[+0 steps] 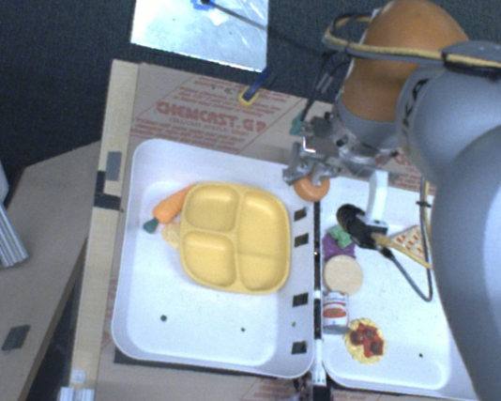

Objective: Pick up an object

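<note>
My gripper [308, 178] hangs over the far right corner of the left bin [131, 261]. A small orange round piece [310, 190] sits right at its fingertips, and the fingers look shut on it. A yellow divided plate [230, 237] lies in the middle of the left bin. An orange carrot [171, 202] rests against the plate's left edge. In the right bin [425, 353] lie a purple piece [337, 248], a round beige disc [343, 275], a small red-labelled can [335, 309], a yellow-and-red food piece [365, 341] and a triangular pizza slice [412, 243].
The grey arm covers the right bin's far and right side. A wall with black clips [308, 281] divides the two bins. A shiny square sheet [205, 6] lies beyond the bench. The near part of the left bin floor is bare white.
</note>
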Motion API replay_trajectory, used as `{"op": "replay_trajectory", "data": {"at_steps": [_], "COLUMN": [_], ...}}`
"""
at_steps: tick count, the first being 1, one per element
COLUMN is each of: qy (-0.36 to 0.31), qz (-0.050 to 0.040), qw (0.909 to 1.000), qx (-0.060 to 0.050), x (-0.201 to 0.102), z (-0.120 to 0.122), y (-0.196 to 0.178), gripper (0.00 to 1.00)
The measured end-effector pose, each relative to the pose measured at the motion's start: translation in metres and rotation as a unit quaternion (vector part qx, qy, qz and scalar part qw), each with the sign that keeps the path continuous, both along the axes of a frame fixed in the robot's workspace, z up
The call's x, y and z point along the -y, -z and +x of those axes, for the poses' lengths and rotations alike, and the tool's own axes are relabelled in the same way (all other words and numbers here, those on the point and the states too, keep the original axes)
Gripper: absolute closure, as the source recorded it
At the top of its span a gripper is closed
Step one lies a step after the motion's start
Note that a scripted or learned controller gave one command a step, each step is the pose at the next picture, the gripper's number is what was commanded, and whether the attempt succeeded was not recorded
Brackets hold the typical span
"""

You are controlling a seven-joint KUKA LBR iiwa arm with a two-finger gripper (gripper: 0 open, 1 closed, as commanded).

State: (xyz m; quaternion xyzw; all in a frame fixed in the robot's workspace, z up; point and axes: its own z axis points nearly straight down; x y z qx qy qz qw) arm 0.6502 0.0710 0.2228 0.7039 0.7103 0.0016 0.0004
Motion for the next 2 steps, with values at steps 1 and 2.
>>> {"op": "replay_trajectory", "data": {"at_steps": [1,2], "qy": [0.004,0.004], "qz": [-0.001,-0.001], "qw": [1.0,1.0], "qx": [0.0,-0.001], "x": [0.0135,0.0168], "z": [0.0041,0.0036], "y": [-0.0098,-0.0039], "gripper": [1.0,1.0]}}
